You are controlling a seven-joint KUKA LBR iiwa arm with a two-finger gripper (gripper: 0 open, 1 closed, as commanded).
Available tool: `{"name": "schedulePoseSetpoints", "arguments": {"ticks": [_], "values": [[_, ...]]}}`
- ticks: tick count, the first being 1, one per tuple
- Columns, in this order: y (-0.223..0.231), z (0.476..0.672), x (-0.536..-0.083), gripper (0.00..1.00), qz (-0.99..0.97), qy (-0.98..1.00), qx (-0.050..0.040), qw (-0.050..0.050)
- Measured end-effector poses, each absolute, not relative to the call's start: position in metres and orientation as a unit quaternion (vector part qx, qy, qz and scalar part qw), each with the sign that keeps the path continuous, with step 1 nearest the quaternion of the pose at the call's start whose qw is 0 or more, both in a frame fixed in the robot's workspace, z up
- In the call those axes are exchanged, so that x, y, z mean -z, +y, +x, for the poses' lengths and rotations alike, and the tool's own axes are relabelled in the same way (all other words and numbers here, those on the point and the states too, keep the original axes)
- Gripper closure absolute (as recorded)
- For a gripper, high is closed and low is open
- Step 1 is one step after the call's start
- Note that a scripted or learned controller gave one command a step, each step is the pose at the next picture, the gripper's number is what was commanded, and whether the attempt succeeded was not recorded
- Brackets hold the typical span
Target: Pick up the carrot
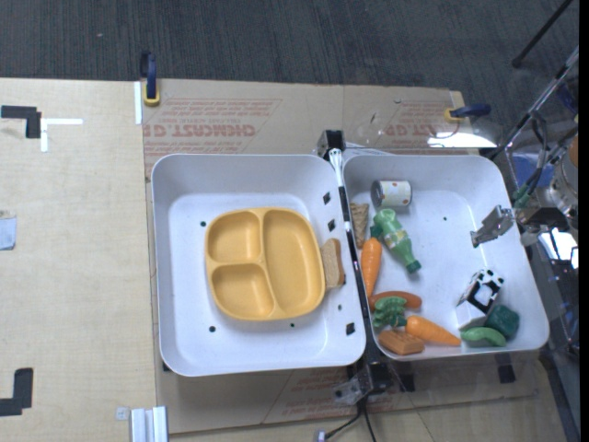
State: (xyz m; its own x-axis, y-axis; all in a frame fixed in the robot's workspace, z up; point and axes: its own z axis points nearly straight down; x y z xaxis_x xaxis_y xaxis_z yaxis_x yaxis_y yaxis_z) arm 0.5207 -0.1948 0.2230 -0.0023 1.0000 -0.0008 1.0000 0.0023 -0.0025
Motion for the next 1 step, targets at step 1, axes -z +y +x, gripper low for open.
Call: {"name": "schedulePoseSetpoints", "arguments": {"ticks": [1], "values": [[-0.1399, 0.4892, -0.1625, 0.00, -0.573, -0.819, -0.0002, 0.000]]}}
